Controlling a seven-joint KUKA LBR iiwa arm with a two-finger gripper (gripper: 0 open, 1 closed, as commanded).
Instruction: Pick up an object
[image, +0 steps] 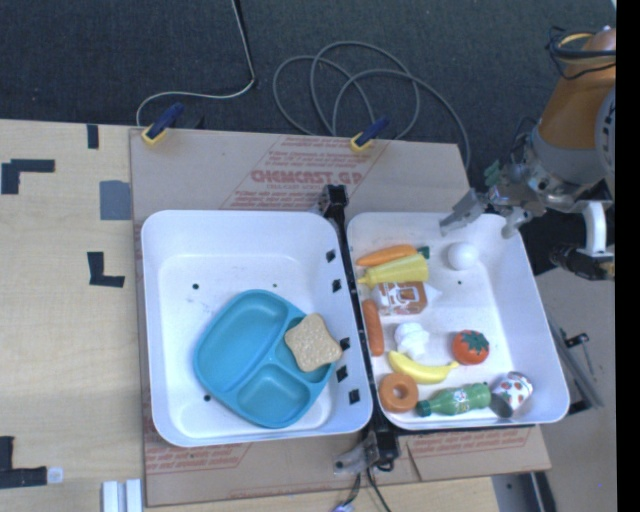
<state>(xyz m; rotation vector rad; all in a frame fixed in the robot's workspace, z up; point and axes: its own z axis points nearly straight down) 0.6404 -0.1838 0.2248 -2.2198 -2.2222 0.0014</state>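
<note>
the grey arm with its orange band comes in from three o'clock, and its two-finger gripper (488, 212) hangs over the far right corner of the right white bin (528, 300), at about one o'clock of that bin. the two fingers are spread apart with nothing between them; one tip points toward nine o'clock, the other sits nearer the bin's right wall.

just below the gripper, toward six o'clock, a small white ball (461, 255) lies on the bin floor, close to the fingers but apart from them. at nine o'clock of the ball lie an orange carrot (386, 255) and a yellow corn cob (398, 270), touching side by side. lower in the same bin are a red tomato (470, 346), a yellow banana (422, 369), a brown ring doughnut (398, 392) and a green bottle (455, 400) lying flat.

the left white bin (160, 250) holds a blue divided plastic tray (240, 365), with a slice of tan bread (313, 342) resting on its three o'clock edge.
</note>
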